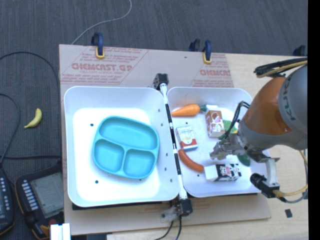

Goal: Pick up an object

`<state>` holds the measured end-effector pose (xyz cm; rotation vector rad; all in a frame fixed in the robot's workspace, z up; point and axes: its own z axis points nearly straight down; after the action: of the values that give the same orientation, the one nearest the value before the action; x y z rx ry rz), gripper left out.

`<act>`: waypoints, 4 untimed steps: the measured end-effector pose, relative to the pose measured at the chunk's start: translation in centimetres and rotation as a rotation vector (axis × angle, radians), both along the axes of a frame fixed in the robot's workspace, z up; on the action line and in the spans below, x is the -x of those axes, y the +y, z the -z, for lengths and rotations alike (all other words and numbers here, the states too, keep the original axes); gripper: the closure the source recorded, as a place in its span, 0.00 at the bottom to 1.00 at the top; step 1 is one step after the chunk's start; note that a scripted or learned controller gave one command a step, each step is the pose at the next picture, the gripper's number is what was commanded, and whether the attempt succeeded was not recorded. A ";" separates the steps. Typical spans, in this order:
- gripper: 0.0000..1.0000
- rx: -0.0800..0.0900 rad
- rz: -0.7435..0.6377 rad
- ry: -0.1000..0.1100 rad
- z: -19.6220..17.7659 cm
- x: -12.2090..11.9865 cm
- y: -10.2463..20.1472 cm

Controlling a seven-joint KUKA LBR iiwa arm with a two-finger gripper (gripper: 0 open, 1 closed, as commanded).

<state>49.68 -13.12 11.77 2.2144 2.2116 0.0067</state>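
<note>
Tool [223,150] sits low in the right bin [245,95], above the black-and-white carton [223,172] at the bin's near edge. The wrist and orange band of the arm [270,116] cover the tool from above; cannot tell how it is set, and no item is visibly in its grip.

Step, as judged: descent or approach onto a target, grasp not yet confirmed. Likely candidates are the black-and-white carton just below the tool, or the sausage [190,159] lying to its left. A green item [244,159] peeks out beside the wrist, mostly hidden.

Next move calls for: closing squarely on one item only, then a straight lift. The items here lie close together, so a neighbour could be nudged or dragged along.

Further out in the same bin: red-and-white box [187,137] left of the tool, brown-and-white carton [215,122] above it, carrot [186,110] near the far left corner. Print on these packages is too small to read.

Left bin [75,96] holds a blue divided tray [125,147], well apart from the tool.

Desk [80,66]: red lettering reads roughly "CHEMCAST GP", repeated at the far right, partly cut off. A banana [33,118] lies on the floor to the left.
</note>
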 end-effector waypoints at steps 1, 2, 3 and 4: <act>0.00 0.000 0.000 0.000 0.0 0.0 0.0; 0.00 0.001 0.001 0.003 3.0 1.1 3.2; 1.00 -0.001 0.000 -0.001 1.9 0.9 3.3; 0.00 -0.001 0.000 0.000 1.9 0.9 3.3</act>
<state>48.77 -9.77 9.88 2.2154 2.2119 0.0082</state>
